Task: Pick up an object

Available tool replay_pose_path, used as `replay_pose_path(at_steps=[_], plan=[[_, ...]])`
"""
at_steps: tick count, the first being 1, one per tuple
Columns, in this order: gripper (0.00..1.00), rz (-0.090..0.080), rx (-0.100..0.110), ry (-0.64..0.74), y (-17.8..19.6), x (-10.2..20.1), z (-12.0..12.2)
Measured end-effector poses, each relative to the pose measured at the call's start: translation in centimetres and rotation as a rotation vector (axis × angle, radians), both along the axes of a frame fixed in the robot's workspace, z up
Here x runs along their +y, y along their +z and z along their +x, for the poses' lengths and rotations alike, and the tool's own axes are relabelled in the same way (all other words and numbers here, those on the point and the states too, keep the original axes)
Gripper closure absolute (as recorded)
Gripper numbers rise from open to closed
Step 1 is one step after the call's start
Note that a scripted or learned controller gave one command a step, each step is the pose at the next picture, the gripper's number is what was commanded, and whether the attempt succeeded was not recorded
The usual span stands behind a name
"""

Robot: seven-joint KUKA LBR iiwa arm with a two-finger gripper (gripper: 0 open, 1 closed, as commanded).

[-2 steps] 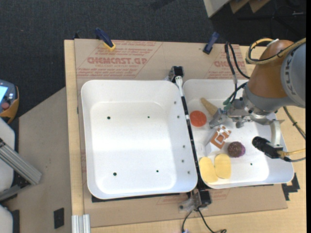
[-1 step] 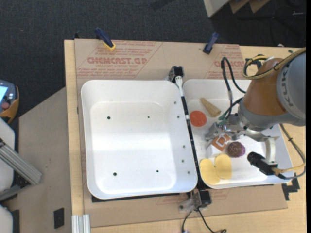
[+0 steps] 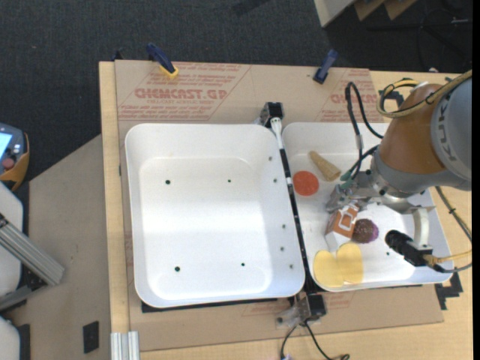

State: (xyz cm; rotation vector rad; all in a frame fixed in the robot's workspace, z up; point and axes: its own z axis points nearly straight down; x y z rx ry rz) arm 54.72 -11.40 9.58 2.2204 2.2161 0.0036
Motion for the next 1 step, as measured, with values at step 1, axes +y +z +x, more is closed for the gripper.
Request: replay_pose_path(at_steps=[1], plan=[[1.0,0.004,-0.006,0.011,9.5,7.79,1.67]])
